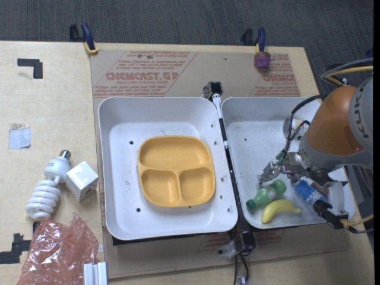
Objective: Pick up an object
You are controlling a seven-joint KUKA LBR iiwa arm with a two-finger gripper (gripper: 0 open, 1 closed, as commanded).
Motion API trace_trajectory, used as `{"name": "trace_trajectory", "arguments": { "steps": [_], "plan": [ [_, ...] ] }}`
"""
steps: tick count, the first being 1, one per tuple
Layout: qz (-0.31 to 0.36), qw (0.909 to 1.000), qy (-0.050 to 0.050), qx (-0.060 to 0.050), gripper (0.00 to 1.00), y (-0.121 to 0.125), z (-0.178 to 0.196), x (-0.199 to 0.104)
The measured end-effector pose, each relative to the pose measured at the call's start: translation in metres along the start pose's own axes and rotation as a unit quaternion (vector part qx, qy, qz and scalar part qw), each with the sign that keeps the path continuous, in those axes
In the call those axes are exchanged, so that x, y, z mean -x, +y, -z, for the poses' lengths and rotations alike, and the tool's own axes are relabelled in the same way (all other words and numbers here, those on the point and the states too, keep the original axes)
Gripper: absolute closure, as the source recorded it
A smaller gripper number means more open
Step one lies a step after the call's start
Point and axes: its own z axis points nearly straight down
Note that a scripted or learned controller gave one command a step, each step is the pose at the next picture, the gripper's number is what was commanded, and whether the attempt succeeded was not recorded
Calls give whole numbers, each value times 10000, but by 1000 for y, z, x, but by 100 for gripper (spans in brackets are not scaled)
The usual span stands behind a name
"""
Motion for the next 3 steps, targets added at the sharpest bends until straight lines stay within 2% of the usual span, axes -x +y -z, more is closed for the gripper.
{"name": "trace_trajectory", "arguments": {
  "steps": [1,2,3],
  "plan": [
    [-8,10000,-3,14,100,1,10,1],
    [11,10000,-3,2,100,67,65,-31],
    [13,10000,-5,4,0,67,65,-31]
  ]
}}
